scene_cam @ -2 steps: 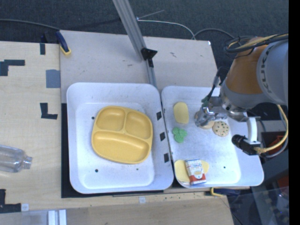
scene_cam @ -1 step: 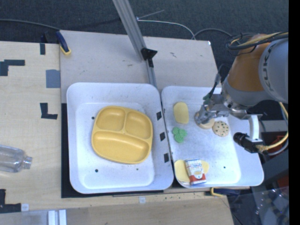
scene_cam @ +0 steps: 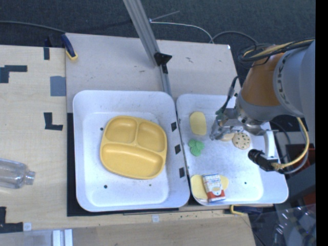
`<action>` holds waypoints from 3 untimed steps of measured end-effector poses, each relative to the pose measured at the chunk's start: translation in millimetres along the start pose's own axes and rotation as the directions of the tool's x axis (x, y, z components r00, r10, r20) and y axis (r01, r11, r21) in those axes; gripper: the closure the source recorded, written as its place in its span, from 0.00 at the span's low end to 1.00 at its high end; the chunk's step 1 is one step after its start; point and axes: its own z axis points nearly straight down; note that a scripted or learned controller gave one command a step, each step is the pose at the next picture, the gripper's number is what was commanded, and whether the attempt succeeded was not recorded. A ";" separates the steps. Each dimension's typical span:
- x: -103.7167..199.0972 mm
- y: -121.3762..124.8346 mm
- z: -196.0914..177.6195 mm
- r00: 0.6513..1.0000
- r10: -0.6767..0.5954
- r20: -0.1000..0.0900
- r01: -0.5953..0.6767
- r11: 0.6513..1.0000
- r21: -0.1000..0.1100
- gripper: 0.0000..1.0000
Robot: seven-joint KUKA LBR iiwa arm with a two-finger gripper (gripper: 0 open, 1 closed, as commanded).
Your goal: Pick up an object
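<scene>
Tan round cookie (scene_cam: 241, 140) lies in right bin (scene_cam: 256, 188) beside my claw (scene_cam: 221, 132) | claw grip: I cannot tell | yellow oval (scene_cam: 198, 122), green piece (scene_cam: 196, 147) nearby | yellow tray (scene_cam: 134, 146) in left bin (scene_cam: 87, 137)

Yellow divided plate (scene_cam: 134, 146) in the left bin (scene_cam: 82, 137), right bin (scene_cam: 256, 188) with a yellow oval piece (scene_cam: 198, 122), green item (scene_cam: 196, 147), small carton (scene_cam: 213, 187), possibly a cookie (scene_cam: 241, 140), gripper (scene_cam: 221, 132) low beside it
</scene>
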 end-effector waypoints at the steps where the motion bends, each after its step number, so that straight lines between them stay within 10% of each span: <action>1: 55.4 53.4 -39.4 1.000 -0.007 -0.002 0.007 1.000 -0.011 1.00; 2: 36.2 11.1 -36.6 1.000 0.002 0.001 -0.002 1.000 -0.002 1.00; 3: -21.3 32.9 63.4 1.000 0.004 0.001 -0.004 1.000 -0.006 1.00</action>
